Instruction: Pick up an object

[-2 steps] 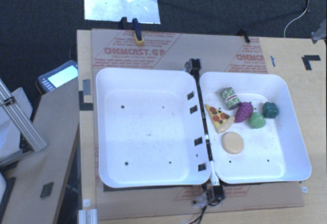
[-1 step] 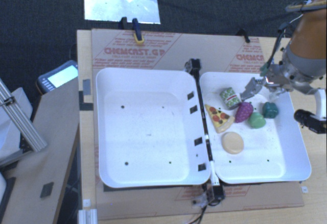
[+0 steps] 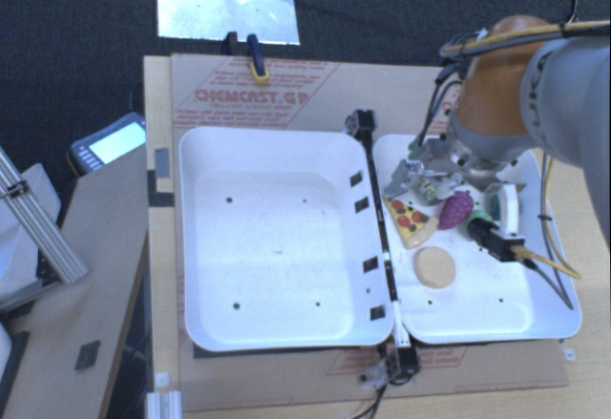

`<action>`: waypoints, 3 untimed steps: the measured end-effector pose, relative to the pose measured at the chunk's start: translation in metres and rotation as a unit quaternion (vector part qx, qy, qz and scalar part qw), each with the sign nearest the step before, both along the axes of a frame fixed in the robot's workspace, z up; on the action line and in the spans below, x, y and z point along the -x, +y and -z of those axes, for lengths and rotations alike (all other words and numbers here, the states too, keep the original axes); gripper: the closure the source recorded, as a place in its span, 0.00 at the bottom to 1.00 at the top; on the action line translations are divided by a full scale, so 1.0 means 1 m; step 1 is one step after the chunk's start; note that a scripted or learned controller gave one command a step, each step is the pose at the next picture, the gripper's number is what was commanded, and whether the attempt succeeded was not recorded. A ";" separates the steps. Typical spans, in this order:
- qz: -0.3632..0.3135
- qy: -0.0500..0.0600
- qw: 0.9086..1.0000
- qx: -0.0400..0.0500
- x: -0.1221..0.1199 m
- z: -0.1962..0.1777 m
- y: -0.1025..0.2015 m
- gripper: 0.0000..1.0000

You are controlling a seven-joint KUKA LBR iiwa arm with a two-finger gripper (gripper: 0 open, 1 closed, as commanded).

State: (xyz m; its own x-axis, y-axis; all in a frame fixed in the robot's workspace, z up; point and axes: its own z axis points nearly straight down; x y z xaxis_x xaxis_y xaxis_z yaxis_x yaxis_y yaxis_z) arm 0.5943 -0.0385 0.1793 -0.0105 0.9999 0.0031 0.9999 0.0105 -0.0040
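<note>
Camera view, over the bench: where does the pizza slice (image 3: 410, 219) lie?
— On the floor of the right bin (image 3: 552, 310), close against the rim it shares with the left bin (image 3: 277, 245)
— And around the slice?
— A purple grape bunch (image 3: 455, 209) lies just beside it, on the side away from the shared rim. A tan disc (image 3: 434, 267) sits just nearer the camera than the slice, apart from it. Past the disc, open white floor runs to the near rim
— The gripper (image 3: 420, 180)?
— Low over the bin, just behind the slice's far end, on the grey arm (image 3: 563, 93) that leans in above the grapes. Whether it is released or clenched cannot be told
— Room to move?
— Tight at the shared rim beside the slice, wide on the left bin's white floor across that rim
</note>
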 end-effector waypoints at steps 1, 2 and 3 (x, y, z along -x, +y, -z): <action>0.003 -0.004 1.000 0.002 -0.001 -0.016 -0.005 1.00; -0.001 -0.005 1.000 0.000 0.010 -0.063 0.082 1.00; 0.005 -0.004 1.000 0.001 0.048 -0.107 0.071 1.00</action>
